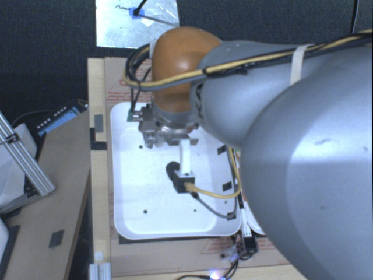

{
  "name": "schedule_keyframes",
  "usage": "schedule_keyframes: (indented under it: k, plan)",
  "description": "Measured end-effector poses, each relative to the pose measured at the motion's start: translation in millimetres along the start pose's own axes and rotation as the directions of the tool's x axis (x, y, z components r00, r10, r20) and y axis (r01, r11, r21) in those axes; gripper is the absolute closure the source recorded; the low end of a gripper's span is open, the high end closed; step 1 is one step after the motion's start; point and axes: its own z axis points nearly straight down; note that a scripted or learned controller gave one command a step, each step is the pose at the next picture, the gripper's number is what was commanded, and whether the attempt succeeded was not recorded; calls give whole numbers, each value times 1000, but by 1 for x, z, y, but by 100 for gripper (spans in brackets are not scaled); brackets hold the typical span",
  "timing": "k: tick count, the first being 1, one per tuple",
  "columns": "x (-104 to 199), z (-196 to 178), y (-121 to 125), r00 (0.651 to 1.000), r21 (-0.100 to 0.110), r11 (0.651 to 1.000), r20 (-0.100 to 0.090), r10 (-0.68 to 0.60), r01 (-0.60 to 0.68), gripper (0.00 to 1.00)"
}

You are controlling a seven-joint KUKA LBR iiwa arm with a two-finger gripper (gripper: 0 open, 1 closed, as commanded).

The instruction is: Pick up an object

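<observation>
Dark wall filled the back of the room. A shiny silver sheet point(137, 22) was stuck on it, with a small blue bit point(138, 13) near the top. Below the wall lay the pale surface point(99, 185). To the left of it was a brown board point(46, 209) with a small dark square point(56, 238) on it. A silver metal rail point(26, 162) leaned over the left side of the board. A blue and black gadget point(61, 116) lay near the top end of the rail.

A white bin point(134, 179) rested on the surface, on top of a brown sheet of card point(113, 80). The floor of the bin was white, with a few tiny dark dots point(145, 210) on it. Little black clips point(227, 186) sat along the right side of the bin.

The big grey arm point(303, 156) came in from the right and covered much of the picture. It had an orange band point(178, 63) above the wrist. The hand point(166, 133) hung over the top part of the white bin and pointed down. It was seen from above, so I could not tell if the hand was open or closed. I could not tell if it held anything.

I could not tell where the object to pick up was. The arm and the hand hid the spot under them. The arm also hid most of the right side of the surface.
</observation>
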Motion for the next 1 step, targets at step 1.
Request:
schedule_keyframes:
  k: [1]
  plan:
    - [-12, -274, 59, 1000, -10, 1000, 0, 2, -2, 100]
